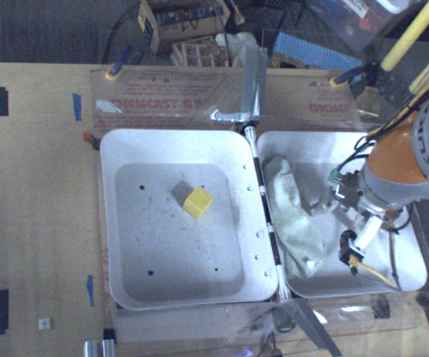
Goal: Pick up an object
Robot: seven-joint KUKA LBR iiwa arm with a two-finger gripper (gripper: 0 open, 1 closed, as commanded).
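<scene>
Plywood bench top [36, 222] carries two shallow white bins side by side, seen from above at a slant. Far from the gripper [326, 199], in the left bin [125, 155], a yellow block [198, 202] touches a small grey block [182, 192]. That gripper sits low in the right bin [415, 274], just beside a crumpled white cloth [296, 214]; I cannot tell its opening.
</scene>
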